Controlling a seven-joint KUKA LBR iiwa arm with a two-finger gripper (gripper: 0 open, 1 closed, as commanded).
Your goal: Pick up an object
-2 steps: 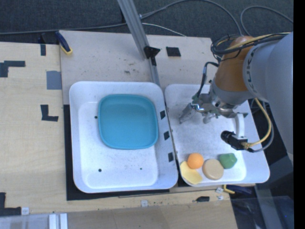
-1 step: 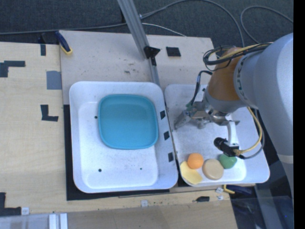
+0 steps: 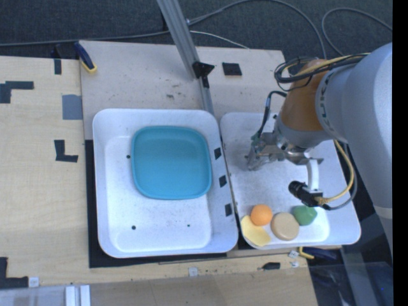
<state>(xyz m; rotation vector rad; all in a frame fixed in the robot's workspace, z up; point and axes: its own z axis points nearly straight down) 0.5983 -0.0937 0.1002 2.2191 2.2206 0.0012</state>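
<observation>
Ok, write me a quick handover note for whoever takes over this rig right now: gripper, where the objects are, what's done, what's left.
Gripper: low over the upper part of the right white bin, nothing visible between its fingers; open or shut can't be judged.
Objects: round orange ball, flat yellow piece, tan round piece and green lumpy piece clustered at that bin's near edge. Square blue plate lies in the left white bin.
Done: nothing picked.
Left: grasp one object and lift it.

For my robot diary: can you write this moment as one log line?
tool: low in right bin, holding nothing seen | orange ball, tan piece, green piece, yellow piece: near corner | blue plate: left bin
</observation>
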